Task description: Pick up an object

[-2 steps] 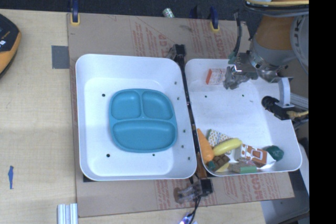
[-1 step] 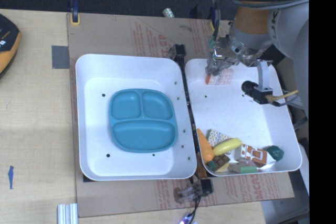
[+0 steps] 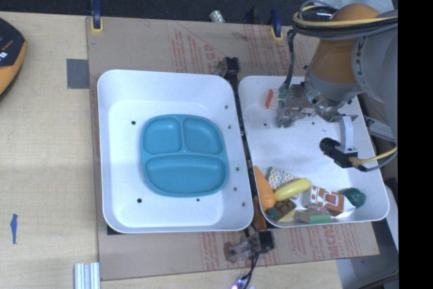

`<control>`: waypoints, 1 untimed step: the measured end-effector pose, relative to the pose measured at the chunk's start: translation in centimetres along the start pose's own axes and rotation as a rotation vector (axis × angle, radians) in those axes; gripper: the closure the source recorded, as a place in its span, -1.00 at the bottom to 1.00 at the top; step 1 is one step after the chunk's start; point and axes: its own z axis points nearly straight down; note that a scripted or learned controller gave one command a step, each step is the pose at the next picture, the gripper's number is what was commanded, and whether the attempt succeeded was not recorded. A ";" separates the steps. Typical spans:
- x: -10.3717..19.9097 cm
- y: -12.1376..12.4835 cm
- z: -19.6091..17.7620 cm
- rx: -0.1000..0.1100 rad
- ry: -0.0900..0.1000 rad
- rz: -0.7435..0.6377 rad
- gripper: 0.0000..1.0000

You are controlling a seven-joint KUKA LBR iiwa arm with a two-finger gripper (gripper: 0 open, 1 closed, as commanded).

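The gripper (image 3: 289, 115) hangs over the right bin's (image 3: 306, 145) far edge; I cannot tell its state. It could come up with nothing, since the toys, banana (image 3: 292, 188) and carrot (image 3: 264, 187) included, crowd the near edge. The left bin (image 3: 115, 145) holds a blue divided plate (image 3: 184, 154).

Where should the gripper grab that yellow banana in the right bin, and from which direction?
Probably across the middle of the yellow banana, coming straight down from above. It lies flat on top of the toy pile, long and narrow, tilted up to the right, so the gripper should close across its short width. The orange carrot crowds its left end.
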 end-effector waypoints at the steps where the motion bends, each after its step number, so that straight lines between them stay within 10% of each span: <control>1: -5.3 -4.1 -5.2 -0.007 0.002 0.002 1.00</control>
